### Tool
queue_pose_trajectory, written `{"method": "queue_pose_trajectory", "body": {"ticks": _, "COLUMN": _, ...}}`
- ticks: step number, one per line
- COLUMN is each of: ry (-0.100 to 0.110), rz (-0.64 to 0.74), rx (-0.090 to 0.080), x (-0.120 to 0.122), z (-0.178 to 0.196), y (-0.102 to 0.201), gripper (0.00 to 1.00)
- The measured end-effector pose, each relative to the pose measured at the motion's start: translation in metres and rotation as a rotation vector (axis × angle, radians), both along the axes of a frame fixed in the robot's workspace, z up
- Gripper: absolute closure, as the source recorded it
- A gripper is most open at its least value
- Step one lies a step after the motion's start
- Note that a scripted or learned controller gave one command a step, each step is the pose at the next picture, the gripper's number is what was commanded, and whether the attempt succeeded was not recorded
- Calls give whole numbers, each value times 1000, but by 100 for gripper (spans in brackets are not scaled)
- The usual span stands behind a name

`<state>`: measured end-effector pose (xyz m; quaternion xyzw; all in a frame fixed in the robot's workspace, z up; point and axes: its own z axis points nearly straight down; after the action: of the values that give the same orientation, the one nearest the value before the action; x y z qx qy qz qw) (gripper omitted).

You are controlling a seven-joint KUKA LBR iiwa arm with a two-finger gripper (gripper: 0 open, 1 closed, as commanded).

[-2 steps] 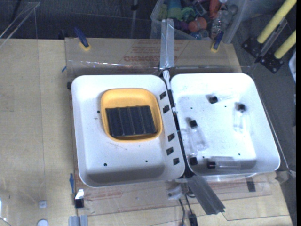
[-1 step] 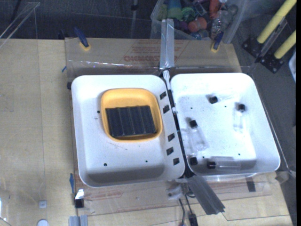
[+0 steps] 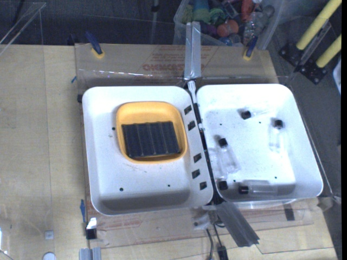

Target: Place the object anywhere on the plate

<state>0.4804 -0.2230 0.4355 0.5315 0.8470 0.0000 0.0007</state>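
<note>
- Camera view, looking down at a slant on a pale wooden desk [image 3: 32, 145] with 2 shallow white bins side by side.
- In the left bin [image 3: 97, 145]: a yellow plate [image 3: 123, 115] with rounded corners, set towards the back and right of the bin.
- On the plate: a dark ribbed object [image 3: 150, 138], rectangular and lying flat, covering most of the plate's floor and touching its front rim.
- In the right bin [image 3: 303, 161]: several clear items with small black caps [image 3: 245, 114], scattered well apart; exact shapes hard to tell.
- Between the bins: a raised divider carrying a row of small black clips [image 3: 195, 140].
- Behind the bins: a clear tub of colourful toys [image 3: 227, 7], and 2 blue clamps [image 3: 96, 49] at the back edge.
- Open or closed state of the tool: cannot tell.
</note>
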Motion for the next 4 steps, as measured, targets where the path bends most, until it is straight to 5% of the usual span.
{"method": "queue_pose_trajectory", "body": {"ticks": 1, "ry": -1, "rz": 102, "rx": 0, "x": 0, "z": -80, "y": 0, "gripper": 0}}
{"method": "queue_pose_trajectory", "body": {"ticks": 2, "ry": -5, "rz": 247, "rx": -3, "x": 1, "z": 1, "y": 0, "gripper": 0}}
{"method": "queue_pose_trajectory", "body": {"ticks": 3, "ry": -2, "rz": 315, "rx": -1, "x": 11, "z": -128, "y": 0, "gripper": 0}}
{"method": "queue_pose_trajectory", "body": {"ticks": 4, "ry": -4, "rz": 435, "rx": -3, "x": 1, "z": -46, "y": 0, "gripper": 0}}
